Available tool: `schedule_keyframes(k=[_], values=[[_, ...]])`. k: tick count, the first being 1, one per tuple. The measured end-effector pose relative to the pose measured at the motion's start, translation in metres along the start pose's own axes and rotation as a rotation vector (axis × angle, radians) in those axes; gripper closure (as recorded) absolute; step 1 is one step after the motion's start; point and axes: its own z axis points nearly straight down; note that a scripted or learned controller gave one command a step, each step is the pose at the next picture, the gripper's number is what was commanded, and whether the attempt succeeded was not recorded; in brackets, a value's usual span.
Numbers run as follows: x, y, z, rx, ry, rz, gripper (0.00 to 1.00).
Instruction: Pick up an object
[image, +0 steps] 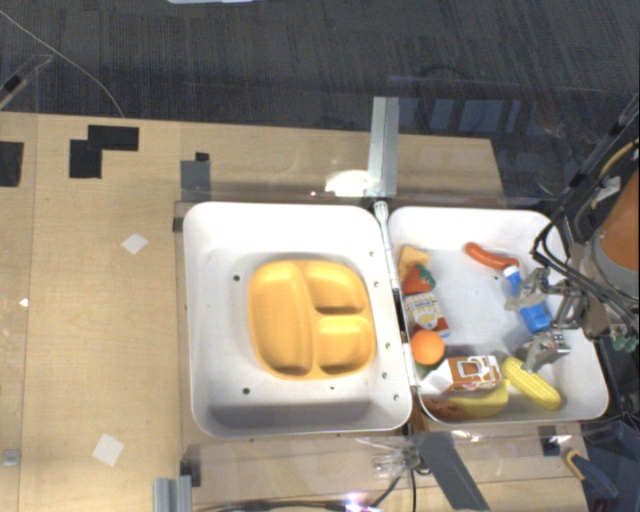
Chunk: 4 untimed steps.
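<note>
The claw (548, 325) sits low at the right side of the right bin (470, 222), its metal tips spread apart with nothing between them; whether a tip touches the bin floor I cannot tell. Just below it lies a corn cob (531, 385). A red sausage (490, 257), orange ball (428, 347) and small carton (472, 372) lie nearby. The left bin (215, 300) holds a yellow divided tray (310, 316).

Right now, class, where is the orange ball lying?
The orange ball lies in the right bin, against its left wall, just below the small carton and left of the brown box.
</note>
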Motion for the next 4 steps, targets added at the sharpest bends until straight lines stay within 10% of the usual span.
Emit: schedule_keyframes(k=[1, 2, 3, 4], values=[[-0.066, -0.032, 0.130, 0.003, -0.012, 0.186, 0.00], [-0.041, -0.054, 0.131, 0.000, -0.006, 0.543, 0.00], [-0.162, -0.058, 0.134, 0.008, 0.027, 0.757, 0.00], [-0.063, -0.055, 0.132, 0.000, -0.002, 0.817, 0.00]])
